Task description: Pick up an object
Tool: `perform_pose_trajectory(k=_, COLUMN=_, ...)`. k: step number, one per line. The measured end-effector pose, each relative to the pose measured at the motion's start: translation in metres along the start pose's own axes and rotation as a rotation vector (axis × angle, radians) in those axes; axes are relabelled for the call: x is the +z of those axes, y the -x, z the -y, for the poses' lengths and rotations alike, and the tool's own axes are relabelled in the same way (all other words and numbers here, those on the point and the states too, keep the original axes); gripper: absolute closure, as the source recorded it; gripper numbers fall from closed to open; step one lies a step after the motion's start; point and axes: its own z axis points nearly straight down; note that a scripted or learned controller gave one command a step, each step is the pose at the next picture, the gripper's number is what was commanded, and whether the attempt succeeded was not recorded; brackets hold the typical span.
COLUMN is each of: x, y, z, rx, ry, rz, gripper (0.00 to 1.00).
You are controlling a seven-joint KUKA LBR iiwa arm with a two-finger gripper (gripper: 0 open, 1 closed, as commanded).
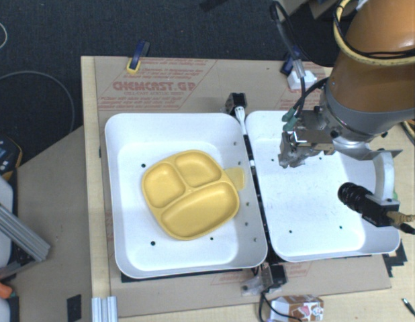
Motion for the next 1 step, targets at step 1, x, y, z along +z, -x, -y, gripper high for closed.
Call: perform_pose_trajectory(k=1, x=-0.0504, y=-0.0597, z=-0.0004, rx=-0.006, ry=0.002, rz=-0.003, gripper=1.0)
